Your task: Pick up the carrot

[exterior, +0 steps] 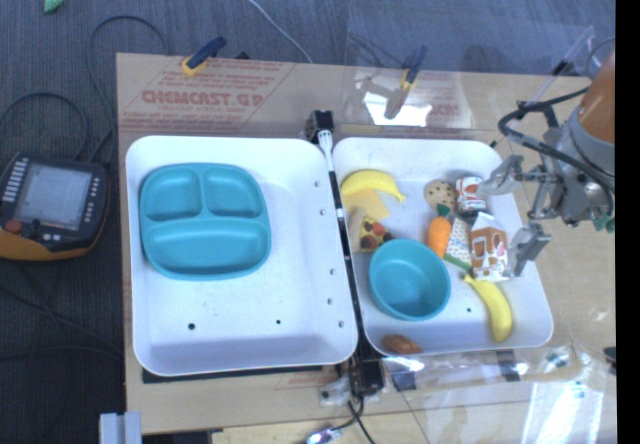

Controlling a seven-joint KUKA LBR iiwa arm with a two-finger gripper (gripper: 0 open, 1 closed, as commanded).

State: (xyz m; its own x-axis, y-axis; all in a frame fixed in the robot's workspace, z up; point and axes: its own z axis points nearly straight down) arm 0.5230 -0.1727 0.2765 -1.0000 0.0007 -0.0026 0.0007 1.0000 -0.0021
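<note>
The carrot (439, 235) lay upright in the right bin (520, 332), wedged between the blue bowl (409, 279) and a small carton (488, 250). The hand (518, 207) hovered nearby, fingers spread wide, empty. Likely a light, hard, slippery toy; pinching its orange middle looked safest.

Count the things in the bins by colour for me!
Yellow: 3, banana, banana, cheese
Orange: 1, carrot
Blue: 2, bowl, tray
Total: 6
</note>
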